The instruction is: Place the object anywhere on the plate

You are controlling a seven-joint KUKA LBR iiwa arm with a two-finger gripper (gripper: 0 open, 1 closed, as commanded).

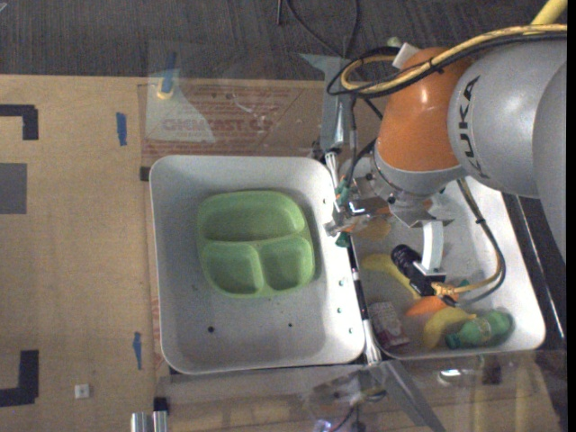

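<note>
Green plate [256, 241] sitting in left bin [180, 331], nothing lying on it. Pincer [353, 219] hovering just right of plate, over rim between bins; grip state impossible to tell. Banana [387, 268], orange piece [425, 307], green toy [481, 329] lying in right bin [522, 286], right of plate.

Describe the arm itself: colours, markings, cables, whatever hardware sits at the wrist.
The arm is glossy grey with rounded housings and dark KUKA lettering on its side. A bulbous orange band sits above the wrist. Yellow and black cables loop over it. The gripper is small, metallic, with coloured wiring.
</note>
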